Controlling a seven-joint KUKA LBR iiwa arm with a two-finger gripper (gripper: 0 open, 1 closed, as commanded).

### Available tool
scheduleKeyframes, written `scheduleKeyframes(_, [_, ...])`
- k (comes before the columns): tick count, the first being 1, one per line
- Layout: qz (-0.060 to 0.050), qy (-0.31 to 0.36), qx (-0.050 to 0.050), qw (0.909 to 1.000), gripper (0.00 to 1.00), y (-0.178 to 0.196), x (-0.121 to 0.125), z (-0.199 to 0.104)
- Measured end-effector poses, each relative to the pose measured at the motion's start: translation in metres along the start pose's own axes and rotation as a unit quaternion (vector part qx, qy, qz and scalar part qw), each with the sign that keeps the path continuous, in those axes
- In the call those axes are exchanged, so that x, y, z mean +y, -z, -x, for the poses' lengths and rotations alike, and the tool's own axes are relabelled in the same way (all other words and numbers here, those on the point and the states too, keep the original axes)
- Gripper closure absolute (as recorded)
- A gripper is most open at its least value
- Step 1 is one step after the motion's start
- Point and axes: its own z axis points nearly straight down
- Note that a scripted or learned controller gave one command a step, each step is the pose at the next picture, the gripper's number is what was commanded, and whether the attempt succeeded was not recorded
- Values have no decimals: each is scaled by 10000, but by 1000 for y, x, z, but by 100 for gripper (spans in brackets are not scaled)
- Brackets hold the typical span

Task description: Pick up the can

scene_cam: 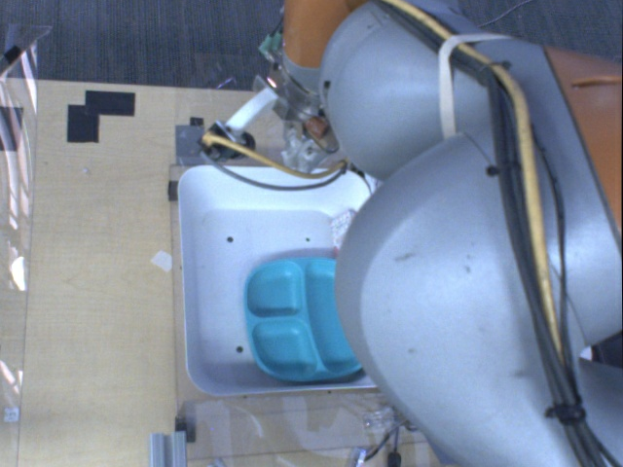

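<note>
- Grey arm point(467, 261) covers the right of a white bin point(209, 261).
- Blue tray point(292, 324) lies inside the bin.
- Hand point(304, 149) above the bin's far rim; grip unclear.

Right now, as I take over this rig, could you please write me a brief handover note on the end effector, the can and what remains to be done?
End effector: near the far rim of the white bin; too cluttered by cables to tell whether it is open or shut, and nothing can be made out in it.
Arm: reaches in from the right and covers much of the bin's right side.
Can: I cannot find it; it may be hidden under the arm.
In the bin: a blue divided tray, near the front.
Done: no pick confirmed.
Left: locate the can, grasp it, lift it.
</note>
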Motion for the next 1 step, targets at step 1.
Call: scheduleKeyframes(1, [-7,-1190,21,9929,100,-16,-26,-9])
